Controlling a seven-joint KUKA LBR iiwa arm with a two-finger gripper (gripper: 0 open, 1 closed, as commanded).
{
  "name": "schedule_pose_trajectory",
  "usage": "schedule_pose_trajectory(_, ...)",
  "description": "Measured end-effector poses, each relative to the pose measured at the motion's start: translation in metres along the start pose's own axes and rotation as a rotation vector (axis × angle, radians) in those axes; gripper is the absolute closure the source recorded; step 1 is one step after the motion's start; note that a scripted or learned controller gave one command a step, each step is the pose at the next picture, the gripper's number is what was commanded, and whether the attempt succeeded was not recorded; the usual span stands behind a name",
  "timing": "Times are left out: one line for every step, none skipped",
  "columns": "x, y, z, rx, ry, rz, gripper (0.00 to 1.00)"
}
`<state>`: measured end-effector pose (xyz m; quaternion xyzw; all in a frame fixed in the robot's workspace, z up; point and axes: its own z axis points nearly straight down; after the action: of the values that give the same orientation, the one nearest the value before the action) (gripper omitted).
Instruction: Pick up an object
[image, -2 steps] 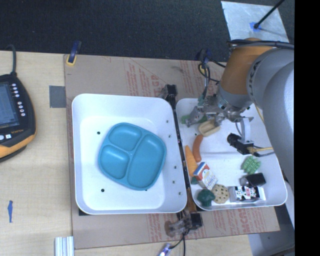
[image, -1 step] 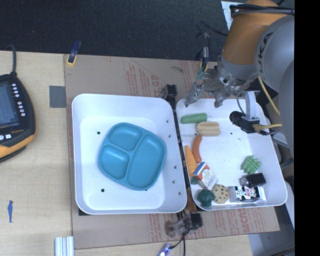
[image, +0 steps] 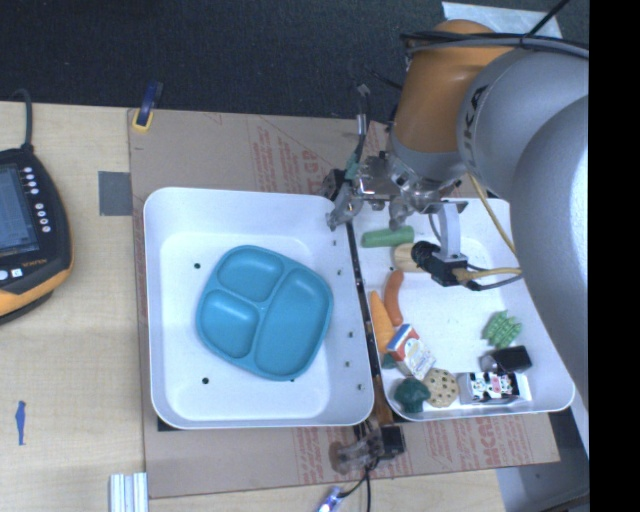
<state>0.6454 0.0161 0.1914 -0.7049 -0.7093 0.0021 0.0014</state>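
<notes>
Gripper (image: 388, 205) hangs over the far left corner of the right bin (image: 545, 400), close to the wall it shares with its neighbour, and whether it is spread or pressed together cannot be told from this slanted view; nothing can be seen held in it. Starting at the bench's left edge, a black and orange control pendant (image: 25, 235) lies well apart from the work. Next comes the left bin (image: 170, 400), which carries a blue divided plate (image: 265, 312) near its middle. Across the shared wall, the right bin holds all the loose items. An orange carrot (image: 381, 318) lies along the bin's left wall, with a reddish sausage (image: 394, 286) just beside it. The likeliest target is the green piece (image: 388, 238), which sits in the far left part of this bin, directly under the gripper and a little toward the near edge. Its long axis runs left to right, across the bin, so a grasp would probably need the jaws set across that axis, closing from the far and near sides. Toward the near edge lie a small carton (image: 408, 348), a dark green lump (image: 410, 395), a cookie (image: 438, 388) and a printed box (image: 493, 386), while a leafy green item (image: 502, 328) and a black block (image: 512, 358) sit by the right wall.
</notes>
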Motion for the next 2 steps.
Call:
schedule_pose_trajectory(-0.067, 0.010, -0.001, -0.003, 0.000, 0.004, 0.00)
schedule_pose_trajectory(-0.067, 0.011, -0.011, -0.003, 0.000, 0.002, 1.00)
